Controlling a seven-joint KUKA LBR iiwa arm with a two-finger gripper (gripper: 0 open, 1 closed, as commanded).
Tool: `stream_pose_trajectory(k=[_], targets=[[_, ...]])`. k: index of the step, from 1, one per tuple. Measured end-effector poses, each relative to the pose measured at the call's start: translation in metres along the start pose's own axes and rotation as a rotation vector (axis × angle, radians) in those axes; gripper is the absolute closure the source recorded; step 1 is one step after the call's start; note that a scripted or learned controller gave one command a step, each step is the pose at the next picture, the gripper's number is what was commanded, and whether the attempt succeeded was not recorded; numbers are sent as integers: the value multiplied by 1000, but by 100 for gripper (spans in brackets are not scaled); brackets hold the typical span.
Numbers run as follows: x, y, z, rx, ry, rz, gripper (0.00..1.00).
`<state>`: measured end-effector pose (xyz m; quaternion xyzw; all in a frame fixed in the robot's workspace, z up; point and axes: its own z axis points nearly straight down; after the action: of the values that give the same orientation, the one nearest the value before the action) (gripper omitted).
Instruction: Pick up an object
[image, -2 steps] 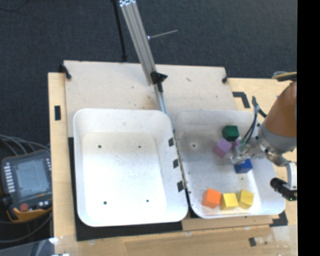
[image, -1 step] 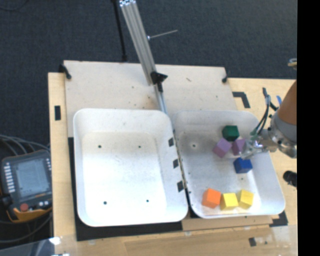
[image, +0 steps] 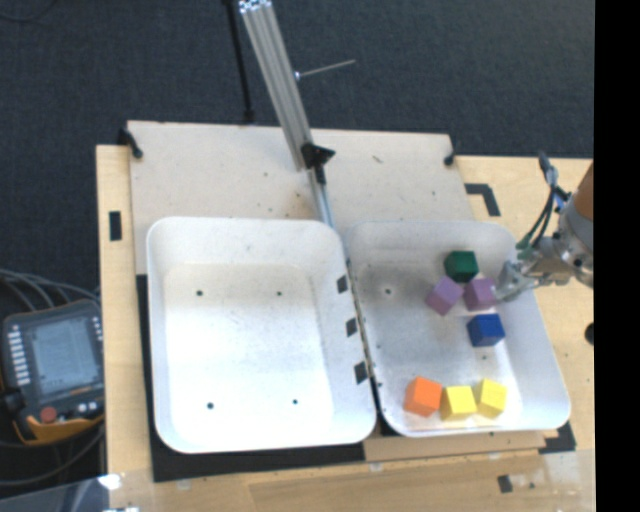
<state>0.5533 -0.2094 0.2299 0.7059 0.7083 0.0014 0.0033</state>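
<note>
Blocks, seven small coloured foam-like cubes, all lie in the right-hand shallow white plastic bin (image: 395, 410). A dark green cube (image: 461, 265) sits toward the far side; just in front of it are two pale purple cubes, one on the left (image: 444, 296) and one on the right (image: 480, 293), close together. A blue cube (image: 485, 329) lies just nearer the camera than the right purple one. Along the near wall stands a row of three: an orange cube (image: 423, 396), a yellow cube (image: 459, 402) touching it, and a second yellow cube (image: 492, 397) turned at a slight angle beside that.

The grey two-finger gripper (image: 512, 279) reaches in from the right, low over the bin's right side, its tip just beside the right purple cube. The tip is small and blurred against the bin wall, so whether it touches the cube, and whether it is spread or closed, cannot be made out; no cube is seen between its tips. Most of the arm is cut off at the right; a sliver of its orange band (image: 586, 195) and some looping cables (image: 548, 205) are visible.

The left-hand white bin (image: 165, 300) shows a speckled floor with a few dark dots. A slanted aluminium camera post (image: 283, 85) rises from between the bins, hiding part of the pale bench board (image: 220, 170) behind it. At the left edge a grey teach pendant (image: 55, 360) is partly cropped.
</note>
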Motion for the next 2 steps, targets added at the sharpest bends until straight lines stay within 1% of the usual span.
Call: stream_pose_trajectory(k=[1, 2], targets=[[-1, 1, -28, 2, 1, -2, 100], [56, 6, -22, 5, 3, -3, 100]])
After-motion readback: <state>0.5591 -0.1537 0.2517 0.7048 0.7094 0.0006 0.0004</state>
